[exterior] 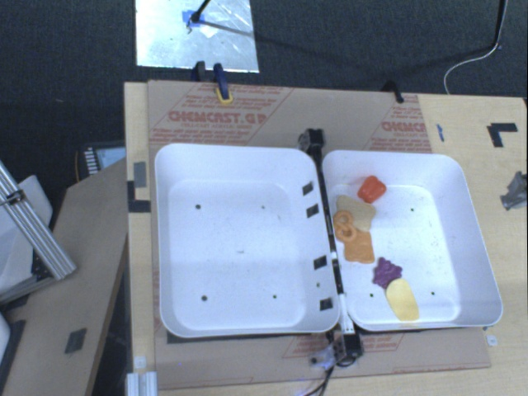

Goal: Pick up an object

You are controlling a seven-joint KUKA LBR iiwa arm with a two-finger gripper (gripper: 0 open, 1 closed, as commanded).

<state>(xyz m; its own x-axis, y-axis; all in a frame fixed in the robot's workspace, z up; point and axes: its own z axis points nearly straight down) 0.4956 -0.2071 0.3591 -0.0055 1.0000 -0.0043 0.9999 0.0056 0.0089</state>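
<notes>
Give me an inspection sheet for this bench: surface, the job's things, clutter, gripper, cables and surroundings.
Surface: two white bins side by side, left bin, right bin, on a board.
Job's things: in the right bin, red piece, orange ring, tan slab, purple piece, yellow piece.
Clutter: nothing seen.
Gripper: nothing seen.
Cables: white cable at top right.
Surroundings: shiny sheet on dark floor.

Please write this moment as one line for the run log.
phase: before pick | right bin: red piece, orange piece, purple piece, yellow piece | held: nothing seen
</notes>
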